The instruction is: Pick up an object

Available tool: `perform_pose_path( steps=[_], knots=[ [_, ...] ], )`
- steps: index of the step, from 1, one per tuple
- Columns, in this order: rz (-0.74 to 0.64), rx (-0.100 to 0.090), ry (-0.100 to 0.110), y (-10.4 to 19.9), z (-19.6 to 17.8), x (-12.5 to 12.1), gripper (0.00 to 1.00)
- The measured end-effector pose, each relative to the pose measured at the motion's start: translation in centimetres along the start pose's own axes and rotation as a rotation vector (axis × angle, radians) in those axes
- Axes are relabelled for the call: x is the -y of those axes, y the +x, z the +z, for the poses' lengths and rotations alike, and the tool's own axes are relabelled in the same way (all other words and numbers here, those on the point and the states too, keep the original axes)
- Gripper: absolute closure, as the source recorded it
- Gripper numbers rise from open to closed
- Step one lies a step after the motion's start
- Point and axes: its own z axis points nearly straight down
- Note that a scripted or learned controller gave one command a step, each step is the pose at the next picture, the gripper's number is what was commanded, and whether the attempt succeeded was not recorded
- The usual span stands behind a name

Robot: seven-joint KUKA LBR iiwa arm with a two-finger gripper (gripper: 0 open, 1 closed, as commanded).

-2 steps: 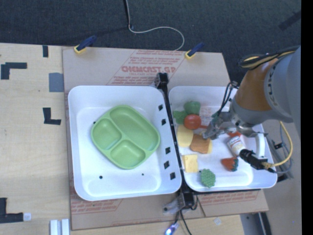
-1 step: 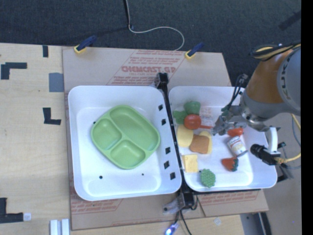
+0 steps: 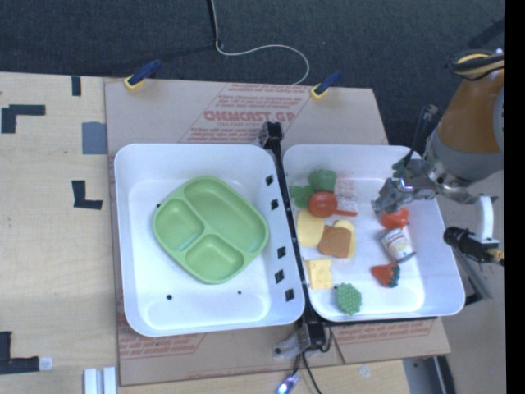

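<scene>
The grey metal hand (image 3: 392, 197) hangs near the right bin's (image 3: 435, 302) right edge, just above a small orange-red toy piece (image 3: 397, 217). Whether it grips anything cannot be told. It probably needs to go lower next.

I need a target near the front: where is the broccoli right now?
The broccoli lies in the right bin near its front edge, just below the yellow cheese square and left of the small red piece.
</scene>
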Motion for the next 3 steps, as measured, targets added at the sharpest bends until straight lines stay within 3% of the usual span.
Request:
perform_pose_path(
  steps=[1,2,3],
  knots=[
    [-0.001,-0.002,0.003,0.0,-2.1,-0.1,1.00],
    [-0.007,-0.004,0.005,5.7,-2.2,-0.8,1.00],
    [-0.006,-0.004,0.008,10.9,-1.1,0.4,1.00]
  ],
)
